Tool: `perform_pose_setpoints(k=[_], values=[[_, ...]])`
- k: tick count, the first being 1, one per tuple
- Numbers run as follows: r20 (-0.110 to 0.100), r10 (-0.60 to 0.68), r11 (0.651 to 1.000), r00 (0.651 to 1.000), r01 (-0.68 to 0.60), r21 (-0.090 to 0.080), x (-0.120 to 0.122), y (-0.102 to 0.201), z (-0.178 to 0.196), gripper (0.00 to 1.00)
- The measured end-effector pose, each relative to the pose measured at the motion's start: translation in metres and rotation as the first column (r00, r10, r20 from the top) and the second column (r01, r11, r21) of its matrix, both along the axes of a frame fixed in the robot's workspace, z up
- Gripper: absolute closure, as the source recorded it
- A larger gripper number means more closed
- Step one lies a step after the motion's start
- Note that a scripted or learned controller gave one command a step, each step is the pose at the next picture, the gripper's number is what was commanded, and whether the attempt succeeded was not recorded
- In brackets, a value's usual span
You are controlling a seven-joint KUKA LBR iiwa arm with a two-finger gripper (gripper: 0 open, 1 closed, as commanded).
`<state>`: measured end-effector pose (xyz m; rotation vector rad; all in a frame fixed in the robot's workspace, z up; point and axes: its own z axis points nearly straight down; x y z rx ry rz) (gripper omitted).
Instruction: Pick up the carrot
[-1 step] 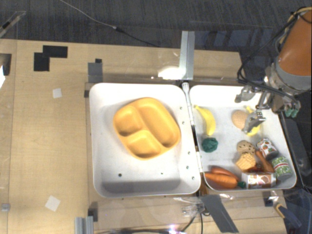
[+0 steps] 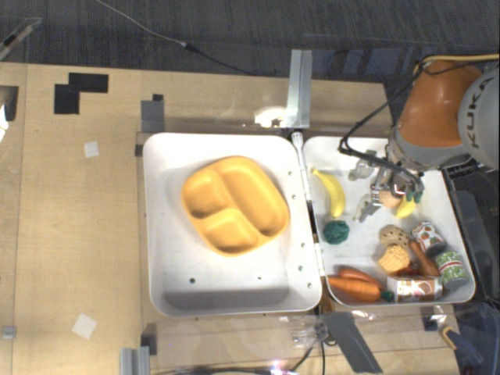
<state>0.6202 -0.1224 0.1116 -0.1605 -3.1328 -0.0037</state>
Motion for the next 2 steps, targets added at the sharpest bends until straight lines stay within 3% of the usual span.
perform_pose_setpoints(k=[1,2], values=[[0.02,-0.171,0.985,0.985,0.171,-0.001,0.023,0.012,0.081,0.0],[0.02,0.024,1.0,1.0,-0.024,-0.004,-0.023,0.017,-0.022,0.0]])
